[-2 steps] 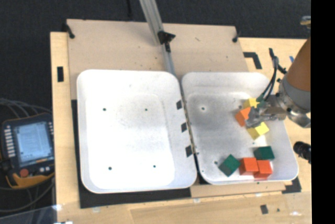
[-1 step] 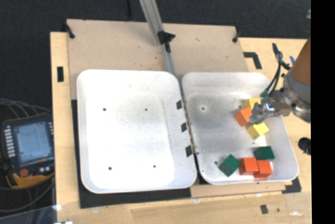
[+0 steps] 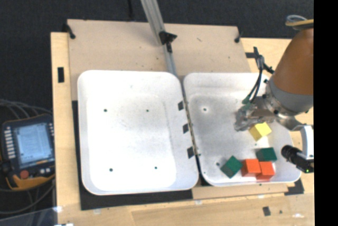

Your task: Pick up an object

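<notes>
Fingers [image 3: 248, 120] are hanging over the right bin [image 3: 211, 87], whether apart or together I cannot tell; the yellow block [image 3: 260, 131] is lying just beside them at four o'clock, the arm [image 3: 296, 72] looming beyond.

Arm [image 3: 296, 72]: cut off at the 3 o'clock edge of the view; base and upper links out of frame
Gripper [image 3: 247, 120]: blurred grey mass; finger tips not resolvable, so contact with the yellow block [image 3: 260, 131] just at its 4 o'clock cannot be judged
Yellow block: its 10 o'clock corner is partly hidden under the gripper
Second green block [image 3: 266, 154]: lower edge covered by the orange blocks [image 3: 258, 168]
Orange blocks: seam between them faint; cannot tell whether two pieces or one
Right bin [image 3: 211, 93]: 3 o'clock rim hidden behind the arm
Pendant [image 3: 29, 146] at 9 o'clock: screen text too small to read
Surface [image 3: 121, 45]: 6 o'clock edge cut off by the frame
</notes>
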Robot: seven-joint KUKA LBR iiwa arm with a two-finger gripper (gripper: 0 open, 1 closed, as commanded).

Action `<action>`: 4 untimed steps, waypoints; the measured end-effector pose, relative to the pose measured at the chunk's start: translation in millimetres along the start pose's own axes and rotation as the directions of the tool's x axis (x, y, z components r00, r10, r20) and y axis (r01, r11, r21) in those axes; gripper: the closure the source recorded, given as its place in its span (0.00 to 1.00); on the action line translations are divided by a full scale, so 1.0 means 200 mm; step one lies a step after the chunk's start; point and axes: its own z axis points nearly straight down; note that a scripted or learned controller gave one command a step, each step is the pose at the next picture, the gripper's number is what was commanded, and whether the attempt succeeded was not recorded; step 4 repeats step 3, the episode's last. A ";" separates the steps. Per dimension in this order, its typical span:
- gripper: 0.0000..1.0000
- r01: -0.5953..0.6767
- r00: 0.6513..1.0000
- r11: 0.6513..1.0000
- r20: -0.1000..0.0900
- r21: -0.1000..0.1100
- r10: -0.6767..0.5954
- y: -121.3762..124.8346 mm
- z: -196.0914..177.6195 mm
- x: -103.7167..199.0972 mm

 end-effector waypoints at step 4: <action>1.00 0.003 1.000 1.000 -0.002 0.004 -0.003 -0.02 0.11 0.85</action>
